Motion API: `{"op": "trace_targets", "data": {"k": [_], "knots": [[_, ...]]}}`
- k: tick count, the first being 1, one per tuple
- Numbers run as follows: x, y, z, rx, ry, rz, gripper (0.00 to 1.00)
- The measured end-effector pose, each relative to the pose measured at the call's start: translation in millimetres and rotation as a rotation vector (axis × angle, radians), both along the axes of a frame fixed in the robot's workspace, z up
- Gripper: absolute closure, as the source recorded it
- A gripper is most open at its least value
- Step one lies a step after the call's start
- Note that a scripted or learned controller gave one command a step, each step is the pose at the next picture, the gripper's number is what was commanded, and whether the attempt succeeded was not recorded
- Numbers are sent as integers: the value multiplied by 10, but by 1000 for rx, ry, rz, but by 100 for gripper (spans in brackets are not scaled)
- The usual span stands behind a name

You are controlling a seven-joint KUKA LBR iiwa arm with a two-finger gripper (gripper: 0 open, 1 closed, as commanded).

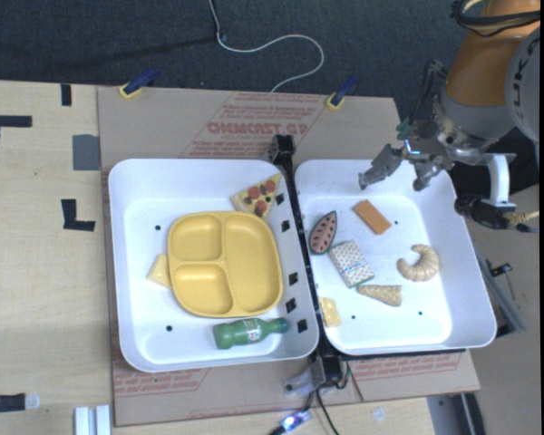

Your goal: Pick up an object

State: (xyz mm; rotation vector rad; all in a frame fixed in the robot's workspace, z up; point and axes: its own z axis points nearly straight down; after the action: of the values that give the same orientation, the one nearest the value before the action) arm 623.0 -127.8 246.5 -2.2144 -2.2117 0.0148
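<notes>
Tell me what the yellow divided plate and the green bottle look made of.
Yellow divided plate: likely moulded plastic, with a smooth, matte, uniform colour and rounded compartment ridges. Green bottle: probably a plastic toy, slightly glossy with a pale label; its material can't be confirmed from this view.

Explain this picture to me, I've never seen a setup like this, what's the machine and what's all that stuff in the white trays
One camera looks down at a slant on a bench. The grey and orange machine at the right is a robot arm; its two-finger gripper hangs open over the right bin's far edge, holding nothing. That bin holds toy food: an orange block, a croissant, a cone, a patterned packet and a dark slice. The left bin holds a yellow divided plate, a green bottle and a pizza slice.
</notes>
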Motion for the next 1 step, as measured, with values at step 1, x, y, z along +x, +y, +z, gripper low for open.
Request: {"op": "trace_targets", "data": {"k": [1], "knots": [[22,2,83,-2,-13,3,0]]}}
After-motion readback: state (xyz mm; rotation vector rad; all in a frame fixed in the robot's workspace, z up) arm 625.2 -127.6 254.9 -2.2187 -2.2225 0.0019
